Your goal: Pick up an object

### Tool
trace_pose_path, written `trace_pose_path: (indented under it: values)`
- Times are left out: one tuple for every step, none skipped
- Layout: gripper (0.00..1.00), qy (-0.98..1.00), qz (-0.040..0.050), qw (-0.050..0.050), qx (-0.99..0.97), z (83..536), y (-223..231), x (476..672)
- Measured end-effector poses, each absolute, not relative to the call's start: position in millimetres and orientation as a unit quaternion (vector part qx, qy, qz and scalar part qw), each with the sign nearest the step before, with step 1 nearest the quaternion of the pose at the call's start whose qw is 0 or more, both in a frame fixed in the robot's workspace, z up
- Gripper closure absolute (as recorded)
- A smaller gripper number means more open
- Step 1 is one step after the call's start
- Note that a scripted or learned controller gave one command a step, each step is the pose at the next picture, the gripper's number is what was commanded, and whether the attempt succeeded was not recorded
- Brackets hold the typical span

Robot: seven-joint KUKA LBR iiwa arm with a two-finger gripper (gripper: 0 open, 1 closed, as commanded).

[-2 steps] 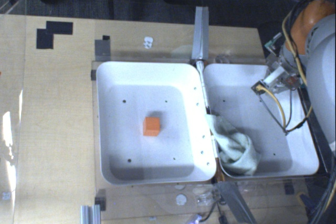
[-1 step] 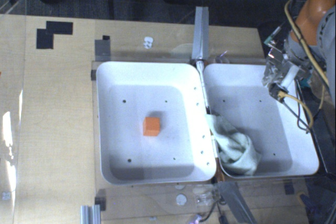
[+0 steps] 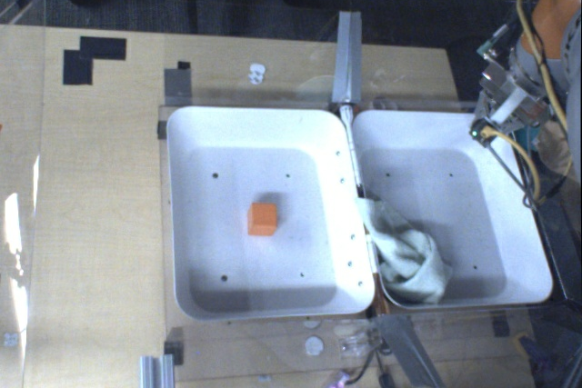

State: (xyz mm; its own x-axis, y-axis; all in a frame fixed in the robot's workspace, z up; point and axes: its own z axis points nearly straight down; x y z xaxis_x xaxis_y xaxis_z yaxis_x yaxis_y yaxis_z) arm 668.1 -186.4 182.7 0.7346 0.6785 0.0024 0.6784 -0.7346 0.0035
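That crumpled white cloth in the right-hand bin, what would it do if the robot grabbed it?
The cloth lies bunched in soft folds against the right bin's left wall, so it would probably sag and trail rather than lift as one piece. It looks light. A pinch might catch only one fold, letting it slip free.

the arm (image 3: pixel 544 59) above the right bin (image 3: pixel 509 291) is grey metal with an orange band. yellow and dark cables loop along it. its wrist looks blocky and silvery.
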Motion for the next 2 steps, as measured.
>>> trace_pose_path:
  values:
    - [1.00,0.316,0.0003,0.000,0.949,172,-198,642.2]
    - [1.00,0.167,0.0008,0.000,0.986,212,-204,656.5]
